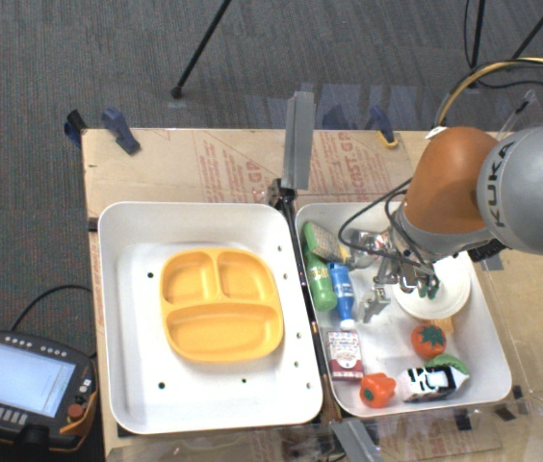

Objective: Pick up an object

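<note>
Right bin (pixel 498 354), stock: blue bottle (pixel 342 292), green bottle (pixel 320 282), small carton (pixel 346 354), tomato (pixel 429 340), orange pepper (pixel 377 390), white plate (pixel 445 296).
Claw (pixel 399 287): released, grasping nothing, above bin between blue bottle and plate.
Advice: centre over one item, descend straight, avoid neighbours.

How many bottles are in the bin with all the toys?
2, side by side by the right bin's left wall: a green plastic bottle and a blue plastic bottle. The arm might hide more.
</note>
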Available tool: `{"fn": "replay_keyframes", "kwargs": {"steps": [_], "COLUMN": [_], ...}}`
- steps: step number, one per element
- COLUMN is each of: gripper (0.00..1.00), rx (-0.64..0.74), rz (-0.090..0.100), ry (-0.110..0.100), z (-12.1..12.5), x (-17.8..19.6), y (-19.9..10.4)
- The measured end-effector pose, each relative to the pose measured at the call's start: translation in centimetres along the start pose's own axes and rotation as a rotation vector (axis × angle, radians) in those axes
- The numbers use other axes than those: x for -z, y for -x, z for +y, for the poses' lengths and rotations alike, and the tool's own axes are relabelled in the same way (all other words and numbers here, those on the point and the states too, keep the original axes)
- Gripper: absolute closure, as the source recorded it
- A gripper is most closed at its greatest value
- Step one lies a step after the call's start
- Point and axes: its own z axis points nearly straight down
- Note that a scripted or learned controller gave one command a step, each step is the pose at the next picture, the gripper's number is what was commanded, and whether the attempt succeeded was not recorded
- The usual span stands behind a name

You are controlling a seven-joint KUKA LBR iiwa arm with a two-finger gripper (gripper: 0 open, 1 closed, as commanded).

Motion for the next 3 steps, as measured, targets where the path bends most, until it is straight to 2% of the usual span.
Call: {"fn": "replay_keyframes", "kwargs": {"steps": [1,2,3], "gripper": [0.00,0.00,0.00], "rx": [0.037,0.005,0.158], "rz": [-0.001,-0.002,0.000], "ry": [-0.002,-0.004,0.000], "z": [2.5,-8.5,2.5], "x": [0.1,0.1,0.0], "y": [-2.5,-3.1,-8.1]}}
